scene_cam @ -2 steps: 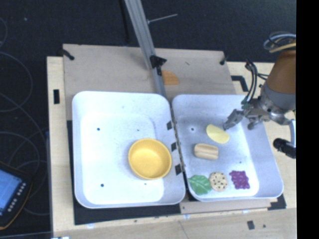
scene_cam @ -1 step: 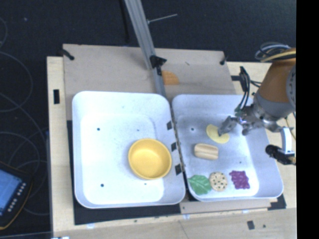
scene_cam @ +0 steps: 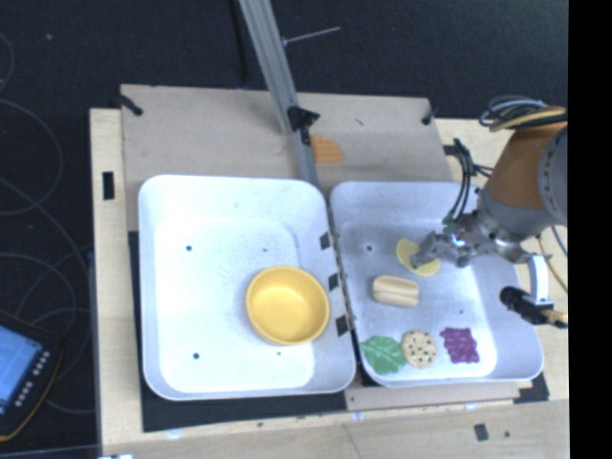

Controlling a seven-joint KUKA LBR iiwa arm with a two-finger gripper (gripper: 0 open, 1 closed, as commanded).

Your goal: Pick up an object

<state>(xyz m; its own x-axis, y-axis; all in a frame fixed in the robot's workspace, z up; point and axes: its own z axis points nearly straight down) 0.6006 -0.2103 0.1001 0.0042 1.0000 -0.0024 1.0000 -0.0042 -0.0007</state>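
Nearby, bread roll (scene_cam: 395,291), cookie (scene_cam: 418,348), yellow bowl (scene_cam: 286,305)

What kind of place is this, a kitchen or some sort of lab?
Most likely a robotics lab: a robot arm reaches over two white bins holding toy food, such as a cookie, with loose cables nearby.

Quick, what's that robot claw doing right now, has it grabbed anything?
Gripper: low over the yellow slice in the right bin; open or closed cannot be told, and no grab is visible.

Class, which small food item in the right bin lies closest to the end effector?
The flat pale yellow disc, right beside the end effector; the tan bread roll and others lie farther toward the bin's front.
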